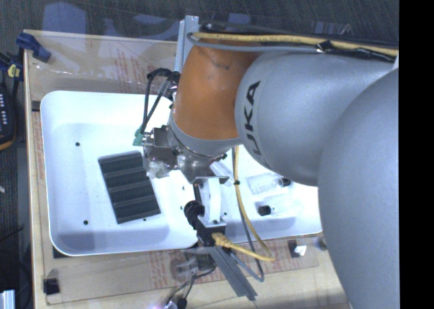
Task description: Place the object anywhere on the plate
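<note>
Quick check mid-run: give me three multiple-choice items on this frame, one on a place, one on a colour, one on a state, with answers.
1. Where does the dark ribbed plate lie?
A. In the left bin
B. On the floor
C. On top of the arm

2. What colour is the band above the wrist?
A. Blue
B. Orange
C. Green

3. How does the ribbed plate lie?
A. Standing on edge
B. Flat on the bin floor
C. Hanging over the bin's rim

Answers: 1 A, white bin floor surrounds it; 2 B, the band shows orange against the grey arm; 3 B, its whole ribbed top faces the camera.
</note>
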Action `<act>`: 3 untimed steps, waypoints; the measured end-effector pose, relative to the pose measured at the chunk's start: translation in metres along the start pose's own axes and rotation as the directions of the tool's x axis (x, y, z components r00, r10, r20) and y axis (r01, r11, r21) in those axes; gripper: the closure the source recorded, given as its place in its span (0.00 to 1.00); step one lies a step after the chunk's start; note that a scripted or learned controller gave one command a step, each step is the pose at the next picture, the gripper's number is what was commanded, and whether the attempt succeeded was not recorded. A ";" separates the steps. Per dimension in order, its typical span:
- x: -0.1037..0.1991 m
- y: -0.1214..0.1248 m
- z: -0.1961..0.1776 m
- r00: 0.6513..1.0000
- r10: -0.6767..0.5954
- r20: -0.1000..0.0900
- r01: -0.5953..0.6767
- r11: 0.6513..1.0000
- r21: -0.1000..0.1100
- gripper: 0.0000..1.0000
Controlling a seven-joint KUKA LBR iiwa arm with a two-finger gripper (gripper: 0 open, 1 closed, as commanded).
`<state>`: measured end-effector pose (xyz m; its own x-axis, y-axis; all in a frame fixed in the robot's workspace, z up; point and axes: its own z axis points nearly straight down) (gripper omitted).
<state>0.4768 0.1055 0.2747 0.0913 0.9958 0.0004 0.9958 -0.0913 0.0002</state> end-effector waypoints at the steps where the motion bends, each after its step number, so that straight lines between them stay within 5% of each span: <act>1: 0.020 -0.004 0.113 0.935 0.354 0.006 -0.354 0.935 0.007 1.00; 2: 0.011 0.011 0.112 0.997 -0.079 0.002 0.079 0.997 0.009 1.00; 3: 0.105 0.035 0.099 0.989 0.150 0.001 -0.150 0.989 0.004 1.00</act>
<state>0.5212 0.2070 0.1762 0.2396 0.9709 -0.0008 0.9709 -0.2396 -0.0037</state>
